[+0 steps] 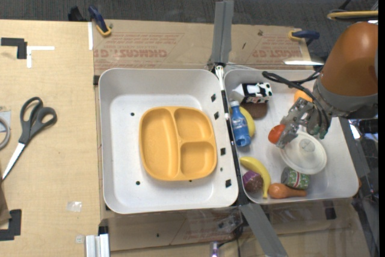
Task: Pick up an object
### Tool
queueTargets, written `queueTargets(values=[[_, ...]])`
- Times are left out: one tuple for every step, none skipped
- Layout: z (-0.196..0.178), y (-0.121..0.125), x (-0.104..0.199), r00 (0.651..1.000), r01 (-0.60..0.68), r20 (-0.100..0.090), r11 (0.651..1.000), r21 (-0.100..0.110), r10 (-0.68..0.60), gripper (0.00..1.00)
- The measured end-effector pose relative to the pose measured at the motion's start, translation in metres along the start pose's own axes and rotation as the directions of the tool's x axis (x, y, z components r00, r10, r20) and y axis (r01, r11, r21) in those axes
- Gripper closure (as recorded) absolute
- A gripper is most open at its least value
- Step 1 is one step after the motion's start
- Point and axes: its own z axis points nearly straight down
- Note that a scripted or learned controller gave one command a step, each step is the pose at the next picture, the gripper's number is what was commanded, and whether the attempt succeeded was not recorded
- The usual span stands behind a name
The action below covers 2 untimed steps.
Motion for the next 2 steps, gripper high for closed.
queueTargets(values=[[0.059, 0.005, 0.052, 0.929, -0.370, 0.008, 0.929, -0.005, 0.370, 1.00], [-0.037, 0.082, 0.045, 0.763, -0.646, 0.002, 0.763, 0.001, 0.646, 1.00]])
